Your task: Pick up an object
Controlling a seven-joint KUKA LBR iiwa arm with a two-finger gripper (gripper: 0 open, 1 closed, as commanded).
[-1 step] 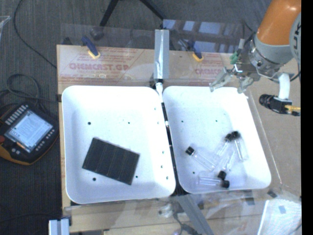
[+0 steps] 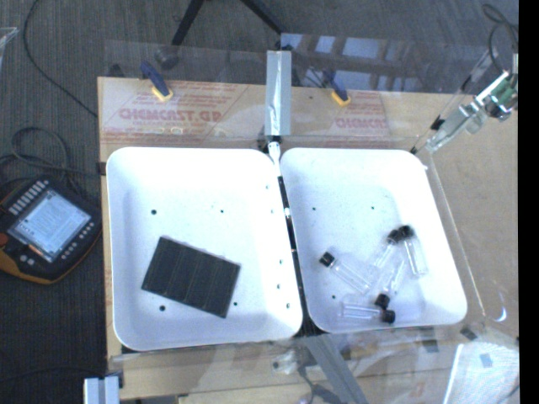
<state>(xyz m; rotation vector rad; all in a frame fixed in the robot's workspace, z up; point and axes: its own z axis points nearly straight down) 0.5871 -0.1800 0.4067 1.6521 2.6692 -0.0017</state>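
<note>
Nothing picked yet. Gripper (image 2: 472, 118) hangs beyond the right white plastic bin (image 2: 438, 217); finger state: cannot tell. Clear black-capped vials (image 2: 370, 280) lie below-left of it; dark ribbed rectangular pad (image 2: 190, 277) farther left.

left bin (image 2: 126, 225): 1 pad (image 2: 190, 276) | right bin (image 2: 438, 225): 4 vials (image 2: 370, 276)

A flat black pad (image 2: 190, 276) lies in the left bin (image 2: 126, 183); several clear, black-capped vials (image 2: 379, 276) cluster in the right bin (image 2: 354, 175).
</note>
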